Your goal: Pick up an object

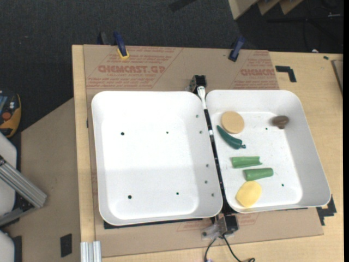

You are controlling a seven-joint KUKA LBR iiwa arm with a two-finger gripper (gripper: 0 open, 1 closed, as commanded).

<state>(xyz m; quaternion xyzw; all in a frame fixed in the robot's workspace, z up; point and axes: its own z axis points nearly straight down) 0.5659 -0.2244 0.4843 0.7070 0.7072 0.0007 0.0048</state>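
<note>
on the table [163, 64] sit two shallow white bins side by side. the right bin [305, 141] holds a round tan disc [233, 122], a curved dark green pod [230, 138], two short green cylinders [246, 161] [258, 173], a yellow rounded lump [248, 193] and a small brown lump [280, 121] near its far right corner. the state of the jaws cannot be told.

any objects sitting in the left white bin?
No: the left white bin holds no loose objects; the round tan disc, green pieces and yellow lump all lie in the right white bin.
</note>
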